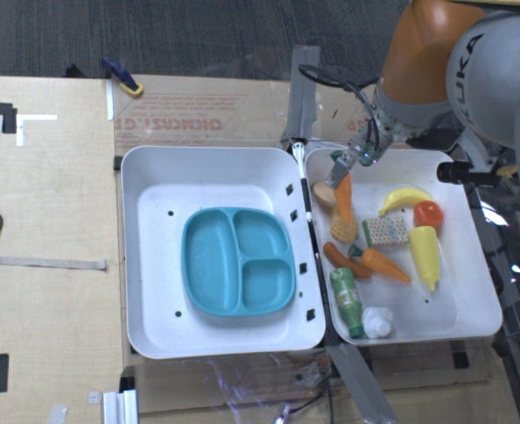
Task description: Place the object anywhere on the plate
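We saw the fingers [342, 171] pinching the carrot [342, 200] at its 12 o'clock end, lifting it clear for the plate [239, 261].

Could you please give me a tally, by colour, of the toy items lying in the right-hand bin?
Orange: 3, the upper carrot, the lower carrot, the sausage-like piece
Yellow: 2, banana, corn cob
Green: 1, bottle
Red: 1, tomato
Other colours: 4
Total: 11
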Controlling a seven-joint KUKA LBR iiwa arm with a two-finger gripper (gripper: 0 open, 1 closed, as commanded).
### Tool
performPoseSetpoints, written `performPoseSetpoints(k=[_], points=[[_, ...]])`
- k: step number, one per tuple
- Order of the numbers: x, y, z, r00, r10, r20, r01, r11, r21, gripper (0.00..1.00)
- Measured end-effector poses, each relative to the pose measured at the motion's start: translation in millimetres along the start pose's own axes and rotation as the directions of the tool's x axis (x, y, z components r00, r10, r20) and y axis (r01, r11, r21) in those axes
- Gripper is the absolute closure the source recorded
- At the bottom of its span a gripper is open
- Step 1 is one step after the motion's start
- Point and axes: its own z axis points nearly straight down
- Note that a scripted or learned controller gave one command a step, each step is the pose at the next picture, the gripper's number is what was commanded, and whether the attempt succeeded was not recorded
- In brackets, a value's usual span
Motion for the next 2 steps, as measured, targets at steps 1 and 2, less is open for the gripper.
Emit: performPoseSetpoints(k=[1, 2], points=[[80.1, 16.8, -0.2, 0.991, 0.132, -0.002, -0.132, 0.991, 0.000, 1.00], [80.0, 16.7, -0.2, 0.991, 0.132, -0.002, -0.132, 0.991, 0.000, 0.00]])
